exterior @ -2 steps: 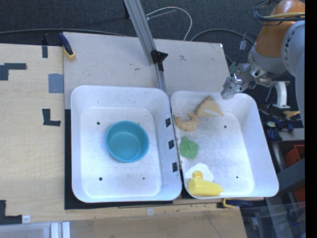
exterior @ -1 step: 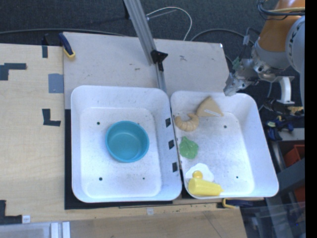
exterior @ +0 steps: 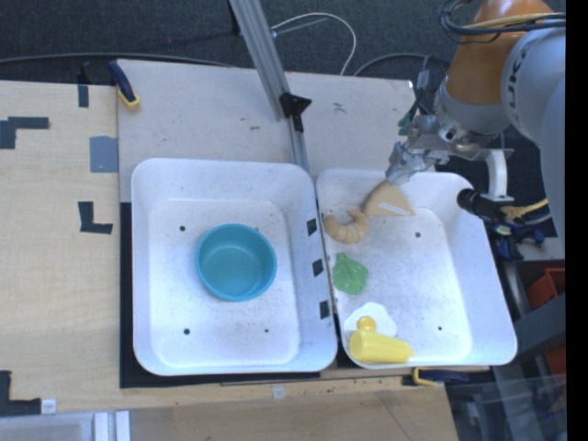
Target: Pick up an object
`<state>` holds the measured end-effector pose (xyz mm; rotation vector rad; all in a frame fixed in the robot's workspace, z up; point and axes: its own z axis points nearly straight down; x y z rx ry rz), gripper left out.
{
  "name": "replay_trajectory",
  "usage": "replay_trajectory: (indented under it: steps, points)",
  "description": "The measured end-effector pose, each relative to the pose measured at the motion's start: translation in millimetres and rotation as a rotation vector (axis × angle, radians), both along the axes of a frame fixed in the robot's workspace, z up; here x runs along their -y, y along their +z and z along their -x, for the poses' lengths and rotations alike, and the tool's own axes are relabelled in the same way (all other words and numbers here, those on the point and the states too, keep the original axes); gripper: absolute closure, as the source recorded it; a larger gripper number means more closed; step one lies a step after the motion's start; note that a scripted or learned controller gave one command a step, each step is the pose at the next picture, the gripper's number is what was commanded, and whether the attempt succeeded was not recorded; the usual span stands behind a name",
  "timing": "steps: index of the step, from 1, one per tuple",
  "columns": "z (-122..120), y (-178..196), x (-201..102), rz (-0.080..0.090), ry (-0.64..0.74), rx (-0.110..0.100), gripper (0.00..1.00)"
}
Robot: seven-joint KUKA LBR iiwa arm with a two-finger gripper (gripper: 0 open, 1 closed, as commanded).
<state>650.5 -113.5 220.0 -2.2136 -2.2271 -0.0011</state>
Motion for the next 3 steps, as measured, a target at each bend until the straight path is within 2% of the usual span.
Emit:
replay_trajectory:
  steps: [1,3]
  points:
    - [-0.7,-1.7,-45.2,0.000,0.000,-0.001,1.00]
    - [17.0,9.9,-144.7,0.000,0.001,0.000,1.00]
